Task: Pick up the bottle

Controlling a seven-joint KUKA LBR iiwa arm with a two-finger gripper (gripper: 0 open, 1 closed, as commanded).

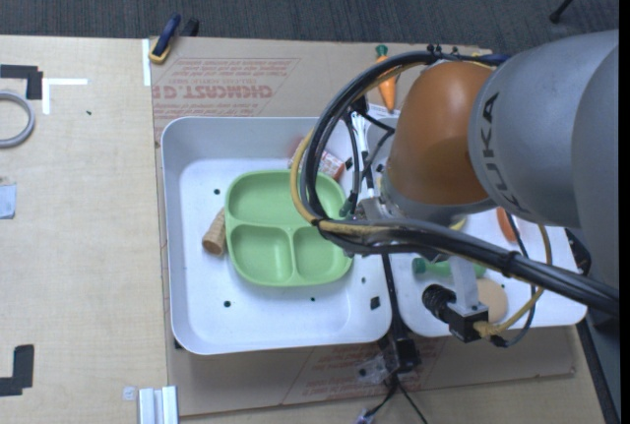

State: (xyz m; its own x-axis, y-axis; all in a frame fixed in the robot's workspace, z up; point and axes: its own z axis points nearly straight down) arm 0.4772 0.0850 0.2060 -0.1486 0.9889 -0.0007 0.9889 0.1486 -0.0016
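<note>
Bottle [331,162]: probably the red-and-white item at the left bin's [187,245] far side, part hidden by cables [313,178], just beyond the green plate [266,235]. Arm [443,147] hangs just right of it. Long axis unclear. Claw state: cannot tell.

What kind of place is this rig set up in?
Probably a robotics lab or test cell: a KUKA arm with loose cabling reaches over a white bin holding a green divided tray, on a cardboard-covered bench above dark carpet.
</note>
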